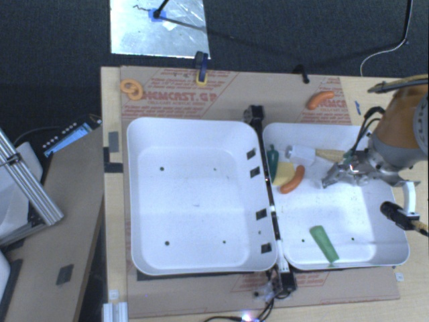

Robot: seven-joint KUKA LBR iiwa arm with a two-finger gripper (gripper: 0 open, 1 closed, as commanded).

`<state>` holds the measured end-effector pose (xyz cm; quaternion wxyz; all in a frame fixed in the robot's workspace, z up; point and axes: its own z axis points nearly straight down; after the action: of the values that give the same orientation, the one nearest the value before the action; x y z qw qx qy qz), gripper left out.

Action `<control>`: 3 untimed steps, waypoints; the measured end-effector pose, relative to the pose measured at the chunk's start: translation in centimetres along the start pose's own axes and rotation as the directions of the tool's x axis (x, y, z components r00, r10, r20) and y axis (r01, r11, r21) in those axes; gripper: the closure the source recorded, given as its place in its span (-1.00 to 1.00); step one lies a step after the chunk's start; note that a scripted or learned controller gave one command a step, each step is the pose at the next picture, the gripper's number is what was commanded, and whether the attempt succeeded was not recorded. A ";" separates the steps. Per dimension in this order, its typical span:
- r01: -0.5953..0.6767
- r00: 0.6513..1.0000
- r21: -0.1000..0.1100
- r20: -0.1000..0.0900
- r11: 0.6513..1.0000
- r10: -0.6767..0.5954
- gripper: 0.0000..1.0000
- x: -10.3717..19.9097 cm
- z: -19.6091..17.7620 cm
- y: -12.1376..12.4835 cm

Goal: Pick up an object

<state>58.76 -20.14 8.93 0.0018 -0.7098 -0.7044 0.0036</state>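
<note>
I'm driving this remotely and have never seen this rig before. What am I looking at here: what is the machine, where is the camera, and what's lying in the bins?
One camera looks down at a slant on a bench with two shallow white bins. The left bin and the right bin sit side by side. The grey arm with the orange band reaches in from the right; its pincer is over the right bin. That bin holds an orange sausage-shaped piece beside a yellow piece, a dark green piece by the dividing wall, a white object and a light green piece near the front. Nothing shows between the pincer's fingers. Another orange sausage lies on the cardboard behind the bins.
</note>
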 end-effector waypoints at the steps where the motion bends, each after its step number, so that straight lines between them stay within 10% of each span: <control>1: 0.021 1.000 0.032 -0.001 0.999 -0.021 -1.00 5.0 0.5 7.0; 2: 0.016 1.000 -0.012 -0.004 1.000 -0.016 -1.00 11.1 -6.0 2.4; 3: 0.010 1.000 -0.010 0.003 1.000 -0.010 -1.00 11.4 0.6 2.8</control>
<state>61.62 -8.80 8.28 -0.0030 -0.7062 -0.7080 0.0011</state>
